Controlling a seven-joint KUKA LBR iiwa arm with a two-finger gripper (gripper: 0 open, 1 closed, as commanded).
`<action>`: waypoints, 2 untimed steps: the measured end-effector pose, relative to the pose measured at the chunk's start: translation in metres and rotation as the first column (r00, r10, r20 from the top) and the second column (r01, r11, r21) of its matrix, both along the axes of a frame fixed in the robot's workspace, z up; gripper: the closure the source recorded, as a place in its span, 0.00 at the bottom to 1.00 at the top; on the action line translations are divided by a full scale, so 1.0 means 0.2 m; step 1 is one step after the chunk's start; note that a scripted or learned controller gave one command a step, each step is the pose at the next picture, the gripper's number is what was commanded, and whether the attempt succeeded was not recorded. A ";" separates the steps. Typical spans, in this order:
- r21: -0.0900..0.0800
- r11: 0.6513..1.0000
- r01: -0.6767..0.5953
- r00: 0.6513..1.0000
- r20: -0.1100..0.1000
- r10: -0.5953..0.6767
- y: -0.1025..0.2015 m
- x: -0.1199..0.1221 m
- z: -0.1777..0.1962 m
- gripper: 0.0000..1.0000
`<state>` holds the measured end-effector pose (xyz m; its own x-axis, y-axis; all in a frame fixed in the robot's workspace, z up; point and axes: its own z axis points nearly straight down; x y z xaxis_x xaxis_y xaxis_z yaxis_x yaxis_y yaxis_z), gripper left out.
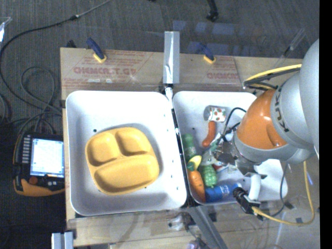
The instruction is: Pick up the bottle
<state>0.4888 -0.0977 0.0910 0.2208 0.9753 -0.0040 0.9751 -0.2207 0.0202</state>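
Where the grey arm (306,108) comes in from the right, hangs with its orange band (259,126) over the middle of the right bin (194,113), the gripper (223,153) low among the clutter there. Cannot tell how far open, since hidden under the wrist and dark cabling; nothing seen held. Lies flat along the near wall of that same bin, the blue bottle (219,192), just below the gripper and apart from it, touching or nearly touching a carrot (196,181) at its left end. Sits just above the bottle, a knobbly green piece (209,176), with a yellow-green piece (193,163) and a darker green one (188,143) lined up along the left wall. Leans further back, an orange-brown sausage shape (209,134), and behind it a small white item with red and green marks (216,113). Holds a yellow divided plate (123,158), the left bin (75,139). Rests on the floor at far left, a handheld screen unit (40,162).
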 end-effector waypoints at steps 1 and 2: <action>0.004 1.000 0.001 1.000 0.000 -0.001 0.00 0.00 0.05 1.00; 0.007 0.999 -0.037 0.999 -0.022 0.037 0.34 -0.03 0.68 1.00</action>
